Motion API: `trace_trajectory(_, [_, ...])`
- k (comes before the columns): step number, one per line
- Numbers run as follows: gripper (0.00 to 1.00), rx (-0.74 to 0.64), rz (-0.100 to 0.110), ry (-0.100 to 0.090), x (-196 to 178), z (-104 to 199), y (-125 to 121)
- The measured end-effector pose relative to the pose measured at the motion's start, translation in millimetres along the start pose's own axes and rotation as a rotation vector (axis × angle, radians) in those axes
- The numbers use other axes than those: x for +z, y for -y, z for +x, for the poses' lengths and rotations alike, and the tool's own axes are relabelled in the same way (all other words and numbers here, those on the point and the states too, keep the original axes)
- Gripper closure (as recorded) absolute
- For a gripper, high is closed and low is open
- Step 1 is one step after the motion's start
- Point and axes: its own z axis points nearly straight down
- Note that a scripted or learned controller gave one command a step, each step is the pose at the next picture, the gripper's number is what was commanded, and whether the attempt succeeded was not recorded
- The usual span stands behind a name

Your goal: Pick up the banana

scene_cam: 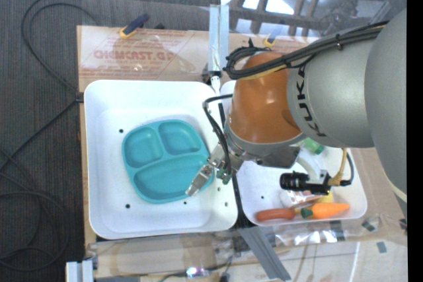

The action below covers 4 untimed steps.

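Arm: We see the large grey KUKA arm with its orange band (264, 99) reaching in from the right and covering much of the right bin.

Left bin: The shallow white plastic bin on the left (106, 208) holds one item, the plate.

Right bin: The shallow white bin on the right (264, 198) shows us a strip of floor in front of the arm.

Plate: A teal plastic divided plate with three compartments (165, 158) lies flat in the left bin, toward its right side.

Carrot: A small orange toy carrot with a green top (327, 210) lies near the front wall of the right bin, beside a reddish elongated item (277, 214).

Gripper: The metal two-finger gripper (201, 178) hangs over the plate's right edge; its fingers look close together with nothing between them.

Banana: We cannot find it; we judge it may lie under the arm in the right bin.

Progress: In our judgement nothing is grasped yet; locating, gripping and lifting the banana all remain.
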Motion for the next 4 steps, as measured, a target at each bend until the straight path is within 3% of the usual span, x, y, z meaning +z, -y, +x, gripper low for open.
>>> trace_trajectory(1, [0.0,-0.127,-0.006,0.003,90.6,49.9,-61.9])
trace_trajectory(2, [1.0,-0.132,-0.008,-0.011,80.5,55.5,-64.8])
trace_trajectory(3, [1.0,0.125,0.002,0.0,-32.5,90.5,-108.7])
trace_trajectory(4, [1.0,0.183,0.005,-0.002,57.6,75.6,-88.8])
